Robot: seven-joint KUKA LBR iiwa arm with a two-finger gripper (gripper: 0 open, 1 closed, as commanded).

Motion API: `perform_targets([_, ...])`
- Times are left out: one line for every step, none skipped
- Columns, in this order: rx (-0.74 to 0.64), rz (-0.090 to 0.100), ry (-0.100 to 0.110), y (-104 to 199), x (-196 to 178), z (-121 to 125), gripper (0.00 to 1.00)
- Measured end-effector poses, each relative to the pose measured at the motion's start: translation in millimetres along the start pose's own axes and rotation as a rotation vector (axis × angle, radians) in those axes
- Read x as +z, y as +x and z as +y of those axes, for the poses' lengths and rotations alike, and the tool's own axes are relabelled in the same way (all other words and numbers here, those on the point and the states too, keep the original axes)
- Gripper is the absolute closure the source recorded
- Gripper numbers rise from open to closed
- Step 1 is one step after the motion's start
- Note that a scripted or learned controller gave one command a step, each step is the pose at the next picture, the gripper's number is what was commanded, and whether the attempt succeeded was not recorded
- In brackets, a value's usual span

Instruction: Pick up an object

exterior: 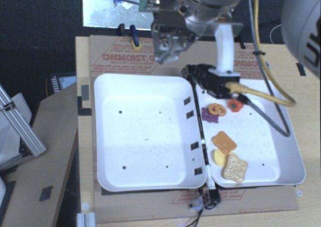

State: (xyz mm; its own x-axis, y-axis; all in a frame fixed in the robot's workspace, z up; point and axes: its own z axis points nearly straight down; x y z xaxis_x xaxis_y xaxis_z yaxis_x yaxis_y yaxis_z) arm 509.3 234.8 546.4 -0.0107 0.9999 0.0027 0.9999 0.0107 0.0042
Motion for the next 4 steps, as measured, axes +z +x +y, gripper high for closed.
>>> perform_targets([0.01,-0.003,0.003,-1,12,22,1.0])
perform_targets([0.012,-0.001,-0.007,-3,12,145,1.0])
perform_targets([0.011,-0.003,0.004,-3,39,138,1.0])
perform_targets([0.006,-0.002,0.005,-2,39,101,1.0])
